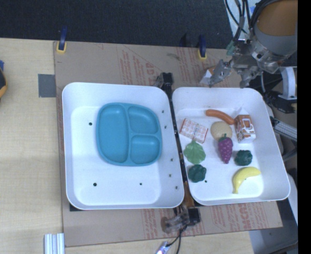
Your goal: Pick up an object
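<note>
Gripper [230, 75] spread open, holding nothing, above right bin's [272, 142] 12 o'clock rim | banana [245, 178] at bin's 5 o'clock | likely light, stiff, slick plastic | grasp across mid-curve.

A pale wooden tabletop [18, 157] carries a brown cardboard sheet [118, 67] (clamped at its far edge); dark carpet [102, 9] lies beyond.

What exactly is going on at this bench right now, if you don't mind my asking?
The arm's gripper hovers above the far rim of the right bin, holding nothing. Toy food lies there untouched: a banana, grapes and a sausage. The left bin holds a blue divided plate.
</note>
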You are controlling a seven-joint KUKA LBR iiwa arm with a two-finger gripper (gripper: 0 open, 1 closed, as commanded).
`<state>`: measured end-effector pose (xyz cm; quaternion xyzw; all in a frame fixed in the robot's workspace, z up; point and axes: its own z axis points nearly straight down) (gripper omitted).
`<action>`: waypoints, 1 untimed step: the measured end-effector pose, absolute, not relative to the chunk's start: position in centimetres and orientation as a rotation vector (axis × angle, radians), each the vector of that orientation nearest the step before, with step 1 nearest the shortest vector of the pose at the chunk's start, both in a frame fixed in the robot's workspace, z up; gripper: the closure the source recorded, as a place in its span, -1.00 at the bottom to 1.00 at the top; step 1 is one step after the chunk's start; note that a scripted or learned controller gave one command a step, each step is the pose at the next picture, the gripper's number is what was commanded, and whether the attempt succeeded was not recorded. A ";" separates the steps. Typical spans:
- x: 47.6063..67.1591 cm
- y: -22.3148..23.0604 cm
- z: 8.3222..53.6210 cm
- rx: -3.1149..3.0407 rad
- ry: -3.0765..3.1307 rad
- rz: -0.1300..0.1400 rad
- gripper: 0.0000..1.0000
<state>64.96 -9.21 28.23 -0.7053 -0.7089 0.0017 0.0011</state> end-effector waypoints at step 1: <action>58.5 -15.3 17.1 -2.215 -2.223 0.009 -1.00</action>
